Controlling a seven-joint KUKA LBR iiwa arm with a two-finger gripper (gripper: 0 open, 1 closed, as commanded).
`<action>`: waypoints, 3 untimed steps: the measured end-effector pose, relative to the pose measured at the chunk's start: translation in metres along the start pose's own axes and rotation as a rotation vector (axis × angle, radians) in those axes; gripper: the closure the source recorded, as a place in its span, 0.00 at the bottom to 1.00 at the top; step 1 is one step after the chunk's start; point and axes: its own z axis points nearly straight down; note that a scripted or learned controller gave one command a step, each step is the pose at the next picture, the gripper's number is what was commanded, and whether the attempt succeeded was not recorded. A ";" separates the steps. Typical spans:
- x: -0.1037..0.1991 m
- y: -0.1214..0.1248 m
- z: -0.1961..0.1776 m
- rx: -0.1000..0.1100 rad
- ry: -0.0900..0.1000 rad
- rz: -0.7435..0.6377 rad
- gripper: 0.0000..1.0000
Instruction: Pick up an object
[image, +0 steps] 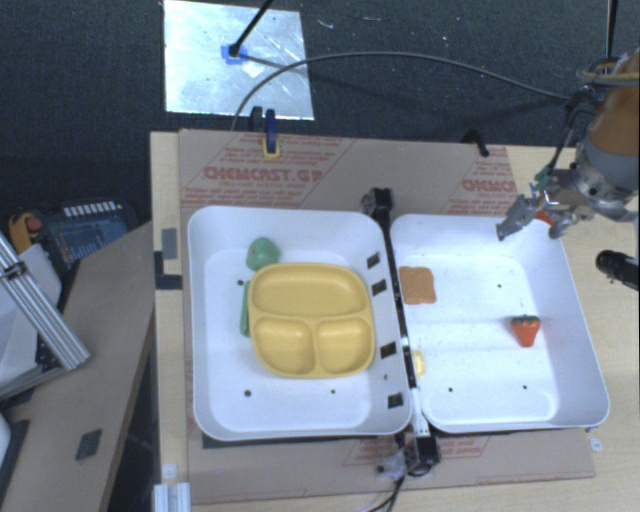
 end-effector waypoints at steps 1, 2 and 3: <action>-0.004 -0.007 0.045 0.000 0.000 0.000 0.00; -0.010 -0.002 0.091 -0.001 0.000 0.000 0.00; -0.010 0.000 0.077 -0.008 -0.002 -0.001 1.00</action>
